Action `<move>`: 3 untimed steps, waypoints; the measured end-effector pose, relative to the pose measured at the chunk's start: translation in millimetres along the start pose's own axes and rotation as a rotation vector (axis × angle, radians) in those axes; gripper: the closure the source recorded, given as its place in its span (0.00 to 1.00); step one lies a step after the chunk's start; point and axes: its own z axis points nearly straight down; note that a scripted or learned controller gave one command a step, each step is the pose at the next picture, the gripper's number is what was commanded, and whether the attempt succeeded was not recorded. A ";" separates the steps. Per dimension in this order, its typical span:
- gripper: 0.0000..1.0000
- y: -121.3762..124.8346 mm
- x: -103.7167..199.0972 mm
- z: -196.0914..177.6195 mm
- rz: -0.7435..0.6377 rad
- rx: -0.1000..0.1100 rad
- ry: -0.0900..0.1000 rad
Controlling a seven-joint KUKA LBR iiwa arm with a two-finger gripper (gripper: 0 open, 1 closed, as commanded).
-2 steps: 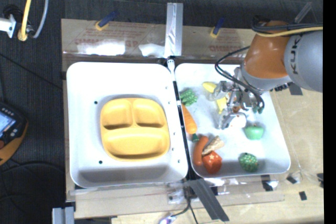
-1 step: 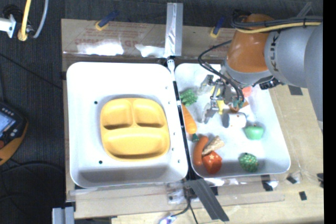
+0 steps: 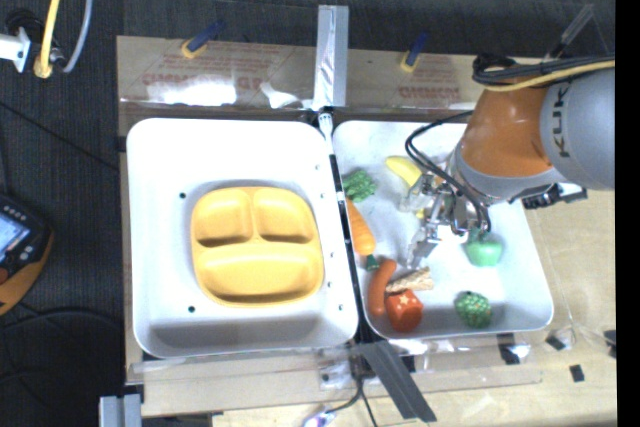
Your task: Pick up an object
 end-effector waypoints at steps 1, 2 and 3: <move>0.00 -56.5 -44.6 -109.8 -0.243 -0.001 0.009; 0.00 -27.1 -45.1 -17.8 -0.182 0.003 -0.018; 0.00 -25.3 -94.6 -11.5 -0.308 0.008 -0.022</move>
